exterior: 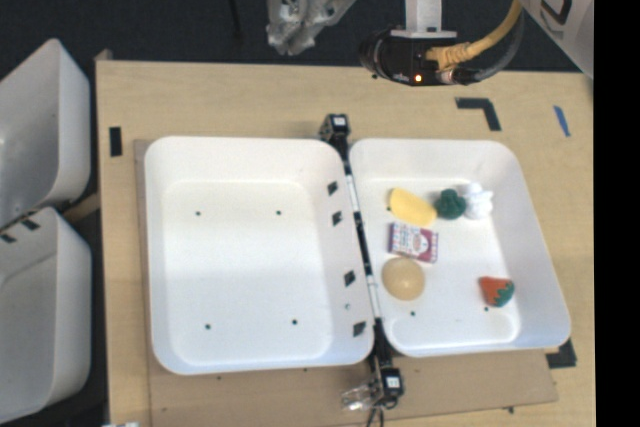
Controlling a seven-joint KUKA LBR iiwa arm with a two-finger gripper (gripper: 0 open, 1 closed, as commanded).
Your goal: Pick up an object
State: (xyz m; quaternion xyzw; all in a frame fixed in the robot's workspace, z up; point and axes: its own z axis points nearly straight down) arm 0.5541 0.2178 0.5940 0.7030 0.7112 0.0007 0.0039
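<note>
The right bin (520, 215) holds several small objects: a yellow lemon-shaped piece (411, 206), a green and white item (462, 203), a small purple-and-white packet (413, 242), a tan round ball (404, 278) and a red strawberry-like toy (496, 291). My gripper (297, 23) hangs high at the top of the camera view, above the far edge of the bench and well clear of both bins. Nothing is visible between its fingers.
The left bin (240, 255) sits beside the right one, joined by a black-clipped seam (352, 235). White boxes (35, 215) stand at the left edge. Tape marks (480, 112) dot the wooden bench.
</note>
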